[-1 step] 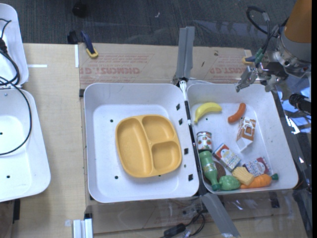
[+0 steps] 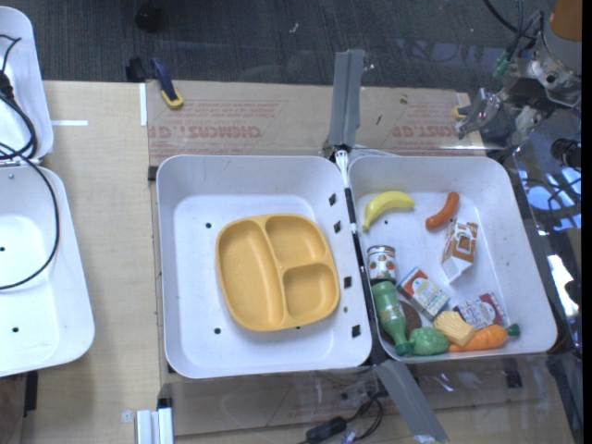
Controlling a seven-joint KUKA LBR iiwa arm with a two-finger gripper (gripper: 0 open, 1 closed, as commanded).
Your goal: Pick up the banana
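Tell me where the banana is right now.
The banana lies in the right bin, near its upper-left corner, just above the small can and left of the sausage.

You have the banana [image 2: 387, 205] lying flat in the right bin [image 2: 518, 213], in its upper left part near the divider between the two bins. It is yellow, curved, its arch upward in the view, one end pointing down-left. Nothing touches it.
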